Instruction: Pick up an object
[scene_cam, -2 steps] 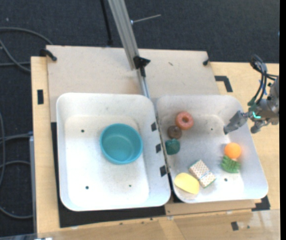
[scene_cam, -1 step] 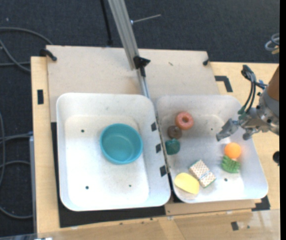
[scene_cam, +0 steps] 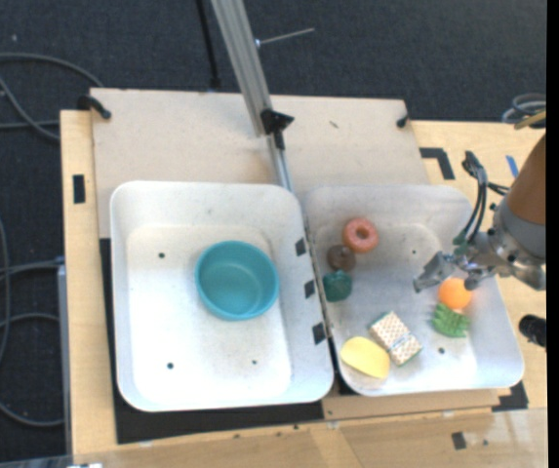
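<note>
Orange ball (scene_cam: 456, 294) at end effector (scene_cam: 452, 273), round, no long axis

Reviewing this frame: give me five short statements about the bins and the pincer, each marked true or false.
1. A teal bowl sits in the left bin. True.
2. The yellow object lies at the right bin's far edge. False: it lies at the near edge, beside the patterned box.
3. The pincer is over the right bin, next to the orange ball. True.
4. The pink ring is in the left bin. False: it is in the right bin.
5. A green object lies just nearer than the orange ball. True.
</note>
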`<state>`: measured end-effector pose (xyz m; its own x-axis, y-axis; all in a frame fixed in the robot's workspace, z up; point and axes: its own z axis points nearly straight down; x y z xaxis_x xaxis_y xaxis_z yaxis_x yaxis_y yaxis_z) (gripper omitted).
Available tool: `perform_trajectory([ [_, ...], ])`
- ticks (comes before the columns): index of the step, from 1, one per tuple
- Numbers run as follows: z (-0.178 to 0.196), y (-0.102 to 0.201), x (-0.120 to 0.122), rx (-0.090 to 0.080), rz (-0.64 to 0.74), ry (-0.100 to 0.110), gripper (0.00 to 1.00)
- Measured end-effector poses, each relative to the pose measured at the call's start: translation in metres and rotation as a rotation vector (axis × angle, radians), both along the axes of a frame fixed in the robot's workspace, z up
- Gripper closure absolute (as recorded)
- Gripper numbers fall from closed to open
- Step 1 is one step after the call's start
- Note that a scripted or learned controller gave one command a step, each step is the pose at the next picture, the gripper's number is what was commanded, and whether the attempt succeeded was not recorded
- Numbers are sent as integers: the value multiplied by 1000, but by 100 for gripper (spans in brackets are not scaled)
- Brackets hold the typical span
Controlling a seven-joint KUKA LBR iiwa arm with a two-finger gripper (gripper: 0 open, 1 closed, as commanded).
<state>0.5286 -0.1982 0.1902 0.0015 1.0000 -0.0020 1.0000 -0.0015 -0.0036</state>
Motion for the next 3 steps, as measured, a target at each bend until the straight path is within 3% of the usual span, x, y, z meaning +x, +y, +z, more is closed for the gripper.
perform_trajectory([
  [1, -63, 1, -2, 1, 1, 1, 0],
  [2, -49, 1, 1, 2, -3, -9, 100],
  [3, 16, -1, 5, -1, 5, -12, 100],
])
